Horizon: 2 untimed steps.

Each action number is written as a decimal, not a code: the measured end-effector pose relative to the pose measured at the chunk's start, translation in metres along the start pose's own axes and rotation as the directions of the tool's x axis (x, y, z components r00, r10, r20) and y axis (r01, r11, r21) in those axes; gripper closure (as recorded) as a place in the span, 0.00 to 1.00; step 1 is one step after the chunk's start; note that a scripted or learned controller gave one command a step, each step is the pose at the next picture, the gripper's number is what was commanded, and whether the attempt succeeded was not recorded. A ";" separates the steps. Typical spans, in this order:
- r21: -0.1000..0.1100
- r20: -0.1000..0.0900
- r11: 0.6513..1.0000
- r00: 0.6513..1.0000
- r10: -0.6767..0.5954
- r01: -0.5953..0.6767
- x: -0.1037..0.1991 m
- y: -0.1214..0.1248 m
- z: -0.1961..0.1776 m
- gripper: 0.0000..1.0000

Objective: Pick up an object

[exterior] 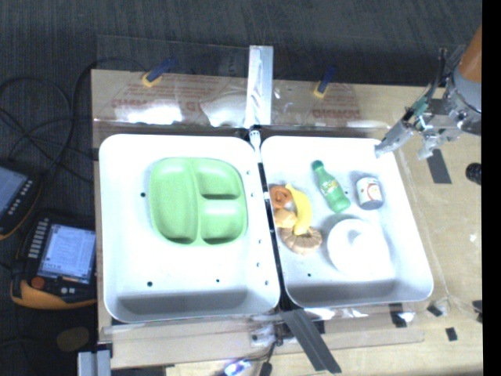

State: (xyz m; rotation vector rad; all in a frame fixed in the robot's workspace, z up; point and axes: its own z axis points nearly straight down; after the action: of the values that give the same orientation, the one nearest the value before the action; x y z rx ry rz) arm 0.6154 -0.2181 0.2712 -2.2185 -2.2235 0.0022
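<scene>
In the right bin (407, 210), a green bottle (330, 186) lies near the far edge, its label too small to read, beside a small can (369, 192) with unreadable print. A banana (300, 207), a bread roll (301, 240) and a white bowl (357, 244) sit nearer the front. A green divided plate (197, 200) fills the left bin (117, 233). The gripper (410, 135) hovers beyond the right bin's far right corner, jaws spread, pinching nothing.

Glossy white plastic bins (117, 210), matt green plastic tray (196, 200), pale wooden bench (446, 233).
</scene>
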 end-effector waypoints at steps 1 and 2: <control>-0.008 -0.004 0.969 0.969 -0.248 0.248 0.002 0.016 0.173 0.00; -0.020 0.003 0.954 0.955 -0.298 0.298 0.003 -0.004 0.179 0.00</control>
State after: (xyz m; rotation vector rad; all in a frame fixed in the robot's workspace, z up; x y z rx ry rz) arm 0.6107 -0.2148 0.0922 -1.8666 -2.5438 -0.0203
